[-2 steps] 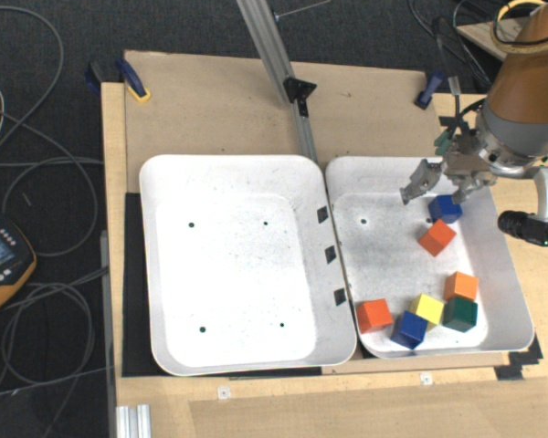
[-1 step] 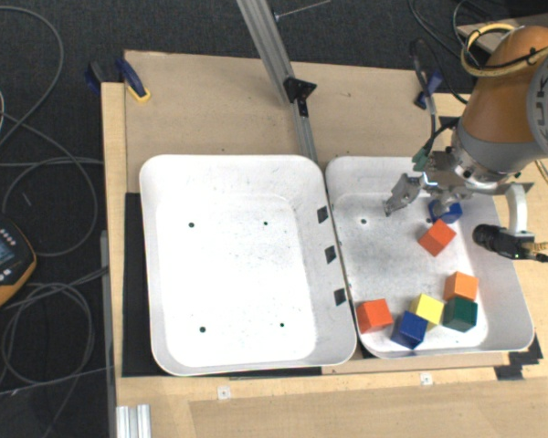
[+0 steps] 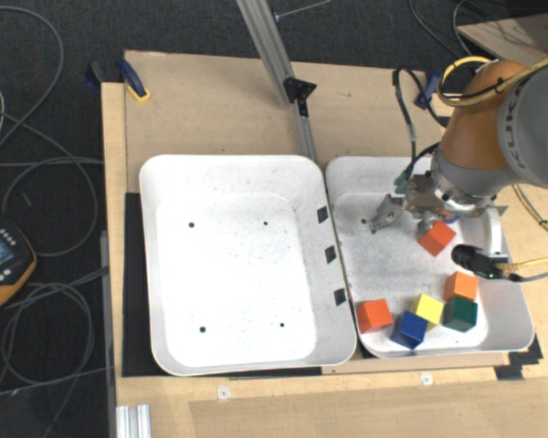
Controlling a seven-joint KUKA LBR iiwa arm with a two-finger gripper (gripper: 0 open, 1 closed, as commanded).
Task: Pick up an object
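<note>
Six blocks in the right bin: three orange, one each blue, yellow, green; fingers' state unclear.

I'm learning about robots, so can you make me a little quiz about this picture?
1. True or false: all the blocks lie in the right bin.
2. Which block lies nearest the gripper? A) blue block B) tilted orange block C) green block
3. What colour is the block between the blue and green ones?

Key: 1 true. 2 B. 3 yellow.
</note>
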